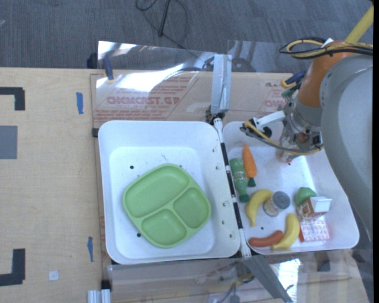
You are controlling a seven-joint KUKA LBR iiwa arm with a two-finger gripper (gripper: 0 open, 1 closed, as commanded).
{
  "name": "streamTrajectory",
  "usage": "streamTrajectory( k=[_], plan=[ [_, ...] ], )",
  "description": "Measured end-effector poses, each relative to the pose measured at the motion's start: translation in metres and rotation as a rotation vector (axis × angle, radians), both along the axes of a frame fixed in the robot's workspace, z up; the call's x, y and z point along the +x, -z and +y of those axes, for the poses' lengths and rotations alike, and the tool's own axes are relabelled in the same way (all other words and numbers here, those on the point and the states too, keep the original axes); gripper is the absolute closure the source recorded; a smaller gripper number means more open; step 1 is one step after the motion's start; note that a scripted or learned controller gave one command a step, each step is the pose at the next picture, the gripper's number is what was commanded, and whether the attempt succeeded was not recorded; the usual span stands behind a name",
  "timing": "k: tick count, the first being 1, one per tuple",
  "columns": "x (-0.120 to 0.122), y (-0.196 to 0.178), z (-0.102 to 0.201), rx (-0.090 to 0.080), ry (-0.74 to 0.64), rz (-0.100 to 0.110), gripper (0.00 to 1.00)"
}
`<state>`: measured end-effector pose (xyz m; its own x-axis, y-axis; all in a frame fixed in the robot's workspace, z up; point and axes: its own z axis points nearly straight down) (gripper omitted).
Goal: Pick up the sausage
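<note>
Likely lab: taped bench (pixel 41 195), cables (pixel 160 15).

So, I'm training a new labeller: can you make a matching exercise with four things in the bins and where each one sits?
Things:
1. sausage
2. carrot
3. green plate
4. small jar

Places:
A. left bin
B. right bin, near edge, touching a banana
C. right bin, middle, between two bananas
D. right bin, far end by the divider

Pairs: 1-B, 2-D, 3-A, 4-C

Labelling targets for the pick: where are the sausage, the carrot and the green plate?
sausage (pixel 266 239), camera view, middle of its red body.
carrot (pixel 249 161), camera view, orange shaft.
green plate (pixel 145 199), camera view, largest compartment.
</note>
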<state>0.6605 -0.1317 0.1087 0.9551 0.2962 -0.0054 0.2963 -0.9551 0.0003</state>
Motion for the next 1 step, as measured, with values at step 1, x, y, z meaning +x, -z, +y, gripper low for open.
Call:
streamTrajectory(
  k=[1],
  plan=[
    [0.0000,0.0004,0.0008,0.001,-0.001,0.001,0.00]
  ],
)
